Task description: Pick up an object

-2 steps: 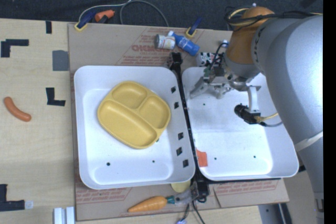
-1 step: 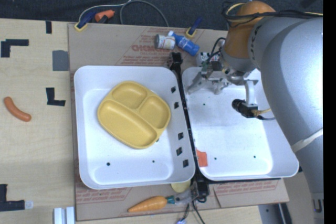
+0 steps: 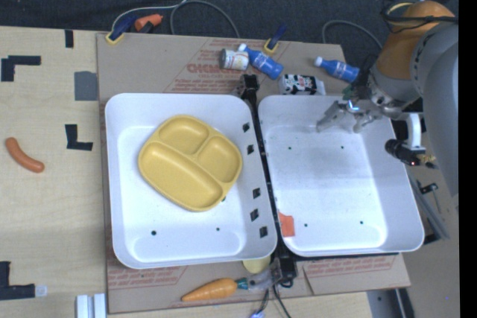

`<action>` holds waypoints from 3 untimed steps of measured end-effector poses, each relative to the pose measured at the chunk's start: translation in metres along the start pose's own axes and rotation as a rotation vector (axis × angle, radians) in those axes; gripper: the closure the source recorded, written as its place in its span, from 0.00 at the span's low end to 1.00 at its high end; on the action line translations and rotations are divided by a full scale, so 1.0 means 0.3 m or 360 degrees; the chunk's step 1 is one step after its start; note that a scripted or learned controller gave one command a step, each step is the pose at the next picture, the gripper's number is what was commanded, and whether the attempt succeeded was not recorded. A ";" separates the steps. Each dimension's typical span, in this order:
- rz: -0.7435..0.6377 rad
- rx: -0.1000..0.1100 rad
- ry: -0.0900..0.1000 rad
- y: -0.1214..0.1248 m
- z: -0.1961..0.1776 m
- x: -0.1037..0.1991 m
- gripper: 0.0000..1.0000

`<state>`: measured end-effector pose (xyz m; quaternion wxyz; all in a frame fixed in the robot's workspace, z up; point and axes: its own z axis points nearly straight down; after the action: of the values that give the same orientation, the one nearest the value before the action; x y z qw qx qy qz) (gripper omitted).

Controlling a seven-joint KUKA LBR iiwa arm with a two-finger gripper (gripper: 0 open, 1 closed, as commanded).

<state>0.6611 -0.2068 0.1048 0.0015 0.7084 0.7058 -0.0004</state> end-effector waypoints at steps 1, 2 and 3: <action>-0.0007 -0.0006 -0.0003 -0.245 0.060 0.185 0.00; -0.0014 -0.0006 0.0001 -0.055 0.062 0.357 0.00; -0.0011 -0.0001 0.0004 0.028 0.064 0.340 0.00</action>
<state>0.6698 -0.1049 0.0854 0.0007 0.7060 0.7082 0.0007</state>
